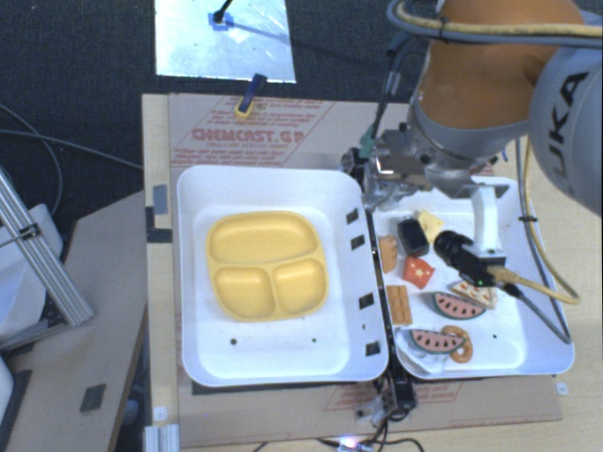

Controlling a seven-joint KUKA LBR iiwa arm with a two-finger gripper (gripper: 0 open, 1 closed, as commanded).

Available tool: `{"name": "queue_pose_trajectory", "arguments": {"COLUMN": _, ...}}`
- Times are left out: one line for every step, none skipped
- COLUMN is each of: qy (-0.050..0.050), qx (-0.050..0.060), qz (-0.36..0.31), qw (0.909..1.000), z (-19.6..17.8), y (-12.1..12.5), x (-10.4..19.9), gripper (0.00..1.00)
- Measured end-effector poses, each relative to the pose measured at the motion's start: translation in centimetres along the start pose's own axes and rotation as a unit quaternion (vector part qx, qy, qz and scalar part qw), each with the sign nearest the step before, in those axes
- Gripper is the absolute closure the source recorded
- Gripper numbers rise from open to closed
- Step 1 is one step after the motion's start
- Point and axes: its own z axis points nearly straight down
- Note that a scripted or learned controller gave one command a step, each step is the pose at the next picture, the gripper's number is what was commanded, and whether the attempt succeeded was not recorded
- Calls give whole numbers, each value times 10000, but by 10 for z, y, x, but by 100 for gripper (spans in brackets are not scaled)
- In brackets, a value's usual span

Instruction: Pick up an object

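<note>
Camera view is showing the arm [499, 73] hanging over the right bin [542, 342]; whether its jaws are spread, I cannot tell. Watermelon slices [438, 340], a pretzel [460, 339] and crackers [399, 303] are lying there; a yellow divided tray [267, 263] is sitting in the left bin [198, 347].

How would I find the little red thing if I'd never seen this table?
Look at the right white bin, the one under the arm, not the one holding the yellow tray. Near its middle, just below a black block, lies the small red piece. It is the bin's plain red square shape; the watermelon slices nearby are curved with dark seeds.
</note>
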Motion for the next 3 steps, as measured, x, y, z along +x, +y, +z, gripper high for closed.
{"name": "queue_pose_trajectory", "arguments": {"qy": -8, "qx": -45, "qz": 37, "qw": 10000, "z": -151, "y": 23, "x": -2, "gripper": 100}}
{"name": "queue_pose_trajectory", "arguments": {"qy": -30, "qx": 119, "qz": 10, "qw": 9999, "z": 5, "y": -1, "x": 84, "gripper": 100}}
{"name": "queue_pose_trajectory", "arguments": {"qy": -17, "qx": 39, "qz": 20, "qw": 10000, "z": -14, "y": 2, "x": 79, "gripper": 100}}
